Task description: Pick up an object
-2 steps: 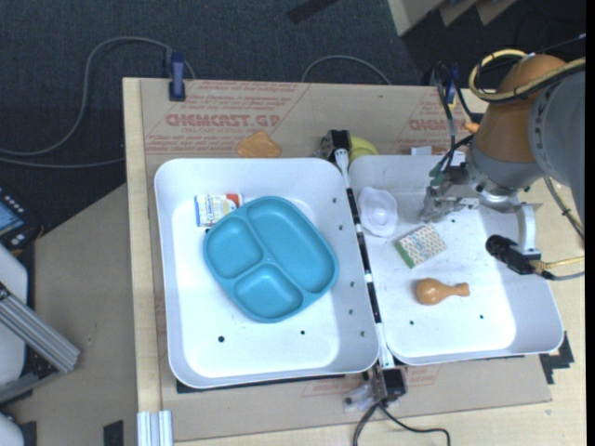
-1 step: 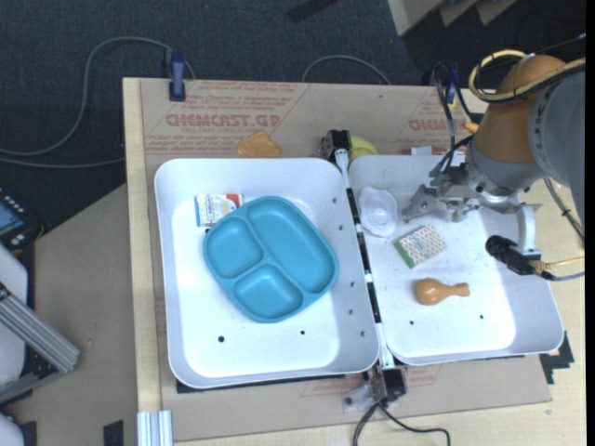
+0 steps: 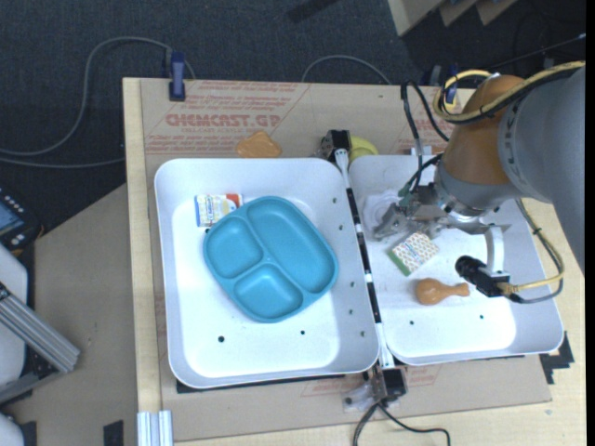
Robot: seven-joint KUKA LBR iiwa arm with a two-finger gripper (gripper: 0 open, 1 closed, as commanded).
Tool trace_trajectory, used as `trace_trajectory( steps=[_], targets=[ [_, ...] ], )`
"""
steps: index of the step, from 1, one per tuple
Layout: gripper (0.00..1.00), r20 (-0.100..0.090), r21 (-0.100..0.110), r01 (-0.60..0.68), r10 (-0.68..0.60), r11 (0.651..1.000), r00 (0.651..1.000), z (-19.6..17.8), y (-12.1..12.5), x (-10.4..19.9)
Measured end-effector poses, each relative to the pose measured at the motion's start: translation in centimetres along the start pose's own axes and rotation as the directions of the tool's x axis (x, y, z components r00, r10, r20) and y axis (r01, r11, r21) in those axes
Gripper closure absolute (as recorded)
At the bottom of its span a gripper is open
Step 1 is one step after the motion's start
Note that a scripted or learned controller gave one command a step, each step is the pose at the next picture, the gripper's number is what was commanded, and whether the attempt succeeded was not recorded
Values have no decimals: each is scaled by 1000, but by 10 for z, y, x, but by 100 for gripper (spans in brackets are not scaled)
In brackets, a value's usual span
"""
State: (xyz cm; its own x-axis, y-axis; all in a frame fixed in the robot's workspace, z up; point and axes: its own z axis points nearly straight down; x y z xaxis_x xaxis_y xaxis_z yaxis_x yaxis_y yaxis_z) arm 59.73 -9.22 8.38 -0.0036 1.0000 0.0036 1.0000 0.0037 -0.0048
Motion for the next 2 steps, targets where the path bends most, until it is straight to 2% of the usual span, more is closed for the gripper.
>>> trace_trajectory(
  steps=[1, 2],
  targets=[
    [0, 4, 1, -8, 8, 1000, 1000, 0, -59, -31],
    [0, 2, -1, -5, 5, 1000, 1000, 0, -89, -20]
  ],
)
